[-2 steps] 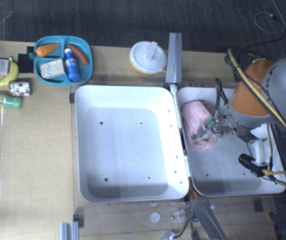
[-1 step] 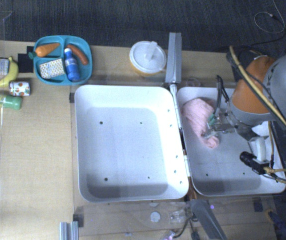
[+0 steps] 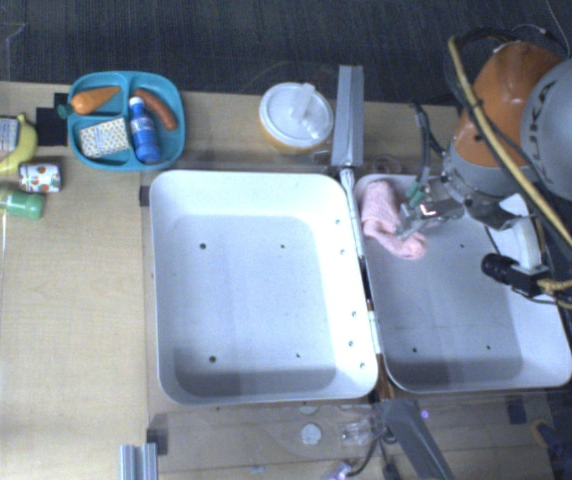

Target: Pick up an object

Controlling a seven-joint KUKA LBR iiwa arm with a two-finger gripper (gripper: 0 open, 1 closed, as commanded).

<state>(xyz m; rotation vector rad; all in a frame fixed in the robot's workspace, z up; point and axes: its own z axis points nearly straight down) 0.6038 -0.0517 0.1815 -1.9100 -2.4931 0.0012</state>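
A crumpled pink cloth (image 3: 384,220) lies in the far left corner of the right bin (image 3: 466,338), against the wall it shares with the left bin. My gripper (image 3: 421,208) is down at the cloth's right edge and touches or overlaps it. The grey arm with its orange band (image 3: 501,93) comes in from the upper right and hides the bin's far right corner.
The left bin (image 3: 256,278) sits beside the right one, and a metal bar (image 3: 346,118) stands behind where they meet. Behind the bins are a white lidded cup (image 3: 296,116) and a blue divided plate (image 3: 126,120) of toy food. A banana, a can and a green bottle (image 3: 6,203) lie far left.
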